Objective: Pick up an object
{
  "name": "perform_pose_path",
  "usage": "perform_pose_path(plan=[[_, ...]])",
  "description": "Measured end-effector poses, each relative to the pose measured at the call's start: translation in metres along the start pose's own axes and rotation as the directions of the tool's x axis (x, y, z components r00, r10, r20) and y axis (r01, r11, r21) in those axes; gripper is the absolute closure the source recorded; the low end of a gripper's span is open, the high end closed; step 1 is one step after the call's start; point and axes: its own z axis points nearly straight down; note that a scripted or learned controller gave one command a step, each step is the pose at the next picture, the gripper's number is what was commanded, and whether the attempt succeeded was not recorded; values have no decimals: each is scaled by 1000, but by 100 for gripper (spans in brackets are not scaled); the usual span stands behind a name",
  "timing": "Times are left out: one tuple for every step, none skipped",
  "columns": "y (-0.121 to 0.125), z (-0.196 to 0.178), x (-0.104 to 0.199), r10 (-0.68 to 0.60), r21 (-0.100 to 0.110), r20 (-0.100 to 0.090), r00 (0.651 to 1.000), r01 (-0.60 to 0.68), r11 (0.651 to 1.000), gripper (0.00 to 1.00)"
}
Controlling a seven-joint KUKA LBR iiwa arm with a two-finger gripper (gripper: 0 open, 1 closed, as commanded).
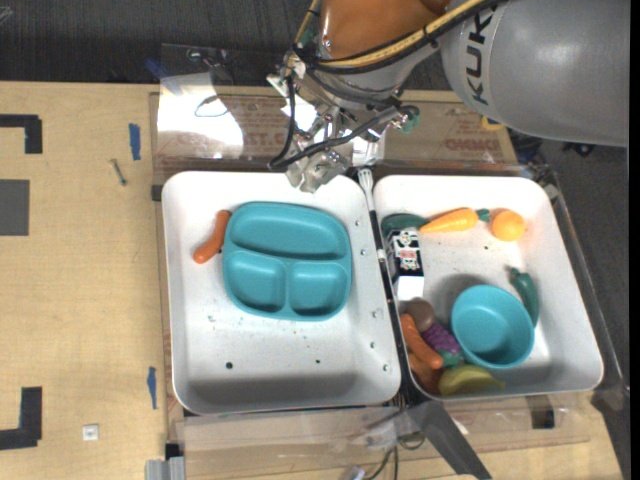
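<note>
The divided teal plate (287,260) is taken as the landmark; it lies flat in the left bin (190,358), toward that bin's far half, its three compartments bare. An orange sausage-shaped toy (211,237) is seen just beside the plate's left rim, slanted, touching or nearly touching it; which cannot be told. The gripper (322,164) is held beyond the plate's far edge, over the far rim of the left bin near the wall shared with the right bin (575,298); nothing is seen between its fingers, and whether they are apart or together cannot be told amid the cables and metal parts. The grey arm (545,48) with its orange band (385,8) is seen farther back and to the right of the plate.

To the right of the plate, across the shared wall, the other things are gathered: a toy carrot (450,221) and an orange fruit (508,225) level with the plate's far edge; a small black-and-white card-like item (405,249) just across the wall; a teal bowl (491,324) nearer the viewer than the plate's near rim, upright; a dark green piece (524,290) beside the bowl's far right; a brown, purple and orange cluster of toy foods (427,341) to the bowl's left; a yellow-green piece (463,377) at the bowl's near side. Both bins are borne by the wooden counter (70,298).
</note>
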Motion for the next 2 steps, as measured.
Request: perform_pose_path(plan=[[45, -13, -49, -138, -8, -3, 990, 138, 990, 100], [50, 38, -39, 229, -8, -15, 973, -230, 973, 100]])
